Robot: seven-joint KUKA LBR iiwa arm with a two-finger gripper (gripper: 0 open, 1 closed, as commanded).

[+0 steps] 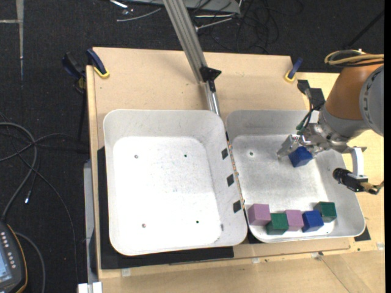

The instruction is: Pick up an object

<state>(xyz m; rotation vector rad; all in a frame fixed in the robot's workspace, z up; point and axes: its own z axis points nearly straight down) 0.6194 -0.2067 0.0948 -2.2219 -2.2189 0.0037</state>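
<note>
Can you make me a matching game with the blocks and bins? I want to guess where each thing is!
Things:
1. lone blue block
2. leftmost purple block
3. green block at the right end of the row
4. left bin

Places:
A. at the near edge of the right bin, closest to the left bin
B. right by the gripper
C. at the near edge of the right bin, farthest from the left bin
D. beside the bin with the blocks

Pairs: 1-B, 2-A, 3-C, 4-D
</note>
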